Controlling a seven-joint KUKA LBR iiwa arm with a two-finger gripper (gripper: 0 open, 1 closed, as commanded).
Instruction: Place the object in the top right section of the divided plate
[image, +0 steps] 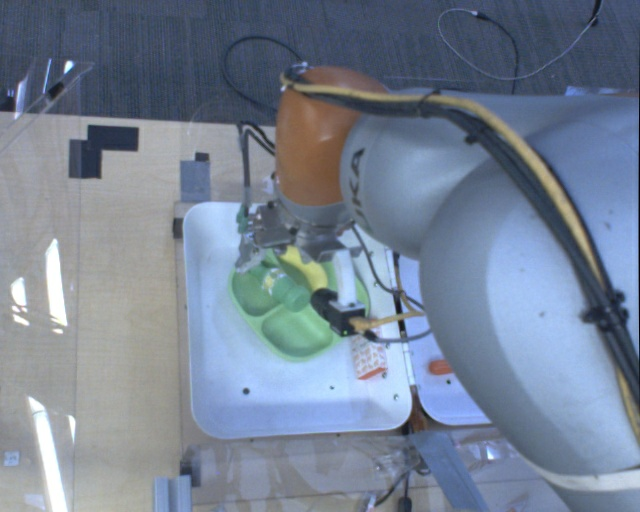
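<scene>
**Green plate sat directly under the wrist**

Green plastic marked the target: the divided plate (285, 318) lay in the left white bin (215, 330), towards its upper middle, with the gripper (290, 262) hanging right over the plate's upper sections. A yellow object (300, 264) showed just below the wrist, over the plate's far side, beside a translucent green piece (283, 290). Whether the gripper held the yellow object could not be told, as the wrist hid the grip. The yellow object's long axis ran slantwise, upper left to lower right. Judged from this, the top right section lay beneath or just right of the tool, so any remaining move looked short. A small orange-and-white packet (368, 360) lay on the bin floor, below right of the plate.
</scene>
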